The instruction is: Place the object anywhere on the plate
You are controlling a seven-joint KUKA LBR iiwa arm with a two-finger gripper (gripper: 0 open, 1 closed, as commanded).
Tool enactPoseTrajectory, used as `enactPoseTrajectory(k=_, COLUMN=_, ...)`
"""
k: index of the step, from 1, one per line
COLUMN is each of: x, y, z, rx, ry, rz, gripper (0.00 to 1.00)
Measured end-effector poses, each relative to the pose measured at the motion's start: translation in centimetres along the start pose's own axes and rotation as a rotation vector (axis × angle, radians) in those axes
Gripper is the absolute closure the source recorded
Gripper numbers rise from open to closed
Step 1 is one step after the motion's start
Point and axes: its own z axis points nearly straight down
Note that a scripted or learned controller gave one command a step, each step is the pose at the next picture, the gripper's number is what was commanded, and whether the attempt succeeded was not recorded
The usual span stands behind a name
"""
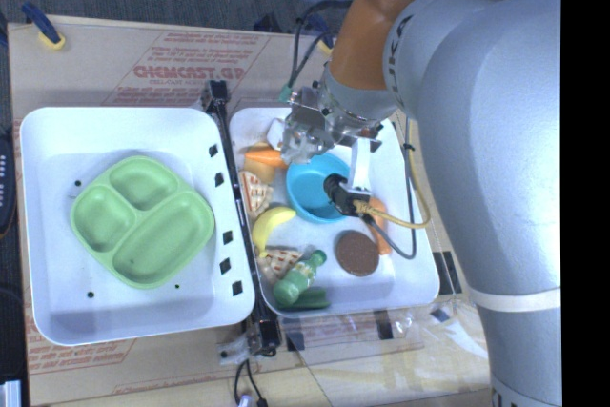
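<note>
The gripper (pixel 297 140), its state hidden from me, hovers at the right bin's (pixel 412 243) far-left corner over the toy food, likely light, rigid, slippery plastic best pinched across its middle, well apart from the green plate (pixel 143 220).

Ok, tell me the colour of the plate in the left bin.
Light green; the plate shows best in the camera view.

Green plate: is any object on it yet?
No. The green plate in the left bin shows bare compartments.
</note>
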Motion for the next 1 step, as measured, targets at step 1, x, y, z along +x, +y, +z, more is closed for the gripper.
enactPoseTrajectory(k=1, x=4.97, y=-5.37, z=-1.74, rx=-0.006, ry=0.002, rz=0.041, gripper=1.00)
